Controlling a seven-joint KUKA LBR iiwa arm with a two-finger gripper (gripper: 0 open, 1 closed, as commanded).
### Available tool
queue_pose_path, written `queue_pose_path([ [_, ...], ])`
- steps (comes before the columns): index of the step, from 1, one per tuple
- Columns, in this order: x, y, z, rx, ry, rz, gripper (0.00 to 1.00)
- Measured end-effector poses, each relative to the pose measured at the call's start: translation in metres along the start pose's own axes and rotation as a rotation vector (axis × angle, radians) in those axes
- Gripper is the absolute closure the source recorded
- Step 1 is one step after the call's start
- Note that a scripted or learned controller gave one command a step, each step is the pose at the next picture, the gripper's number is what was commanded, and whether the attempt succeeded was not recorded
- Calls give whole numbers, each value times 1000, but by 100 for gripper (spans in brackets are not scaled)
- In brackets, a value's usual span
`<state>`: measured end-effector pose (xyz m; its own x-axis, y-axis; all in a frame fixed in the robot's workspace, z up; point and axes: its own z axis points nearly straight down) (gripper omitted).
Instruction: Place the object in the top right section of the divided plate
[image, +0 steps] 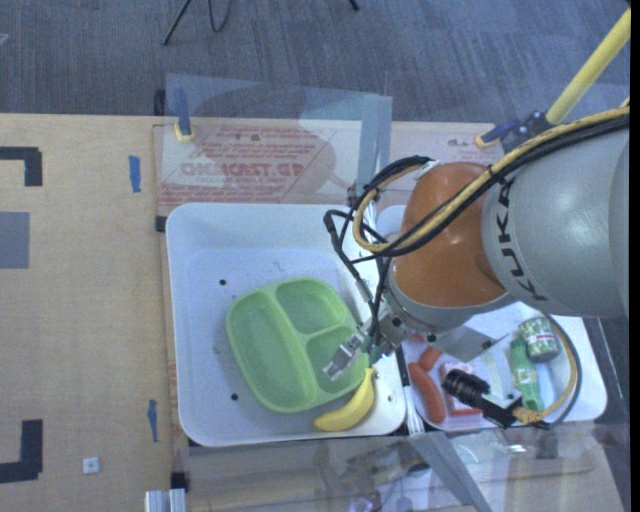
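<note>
One banana (350, 405), probably the object meant, is seen lying against the lower right rim of the green divided plate (270, 350), just below the gripper (352, 358). The gripper is hung over the plate's right side. Whether anything is gripped can't be told, tbh. Picking seems to be the step in hand. Next, the banana needs to be grasped and carried up to the top right section.

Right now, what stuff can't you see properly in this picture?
- Right bin: the arm covers most of it in the camera view.
- Gripper over the green plate: too small and blurry to tell its state.
- Green item in the right bin: too small to identify.
- Banana: its top end is tucked under the gripper.
</note>
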<state>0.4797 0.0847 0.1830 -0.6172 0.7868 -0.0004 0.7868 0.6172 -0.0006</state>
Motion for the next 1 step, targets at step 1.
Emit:
queue_pose_path([
  [1,0,0,0,0,0,0,0],
])
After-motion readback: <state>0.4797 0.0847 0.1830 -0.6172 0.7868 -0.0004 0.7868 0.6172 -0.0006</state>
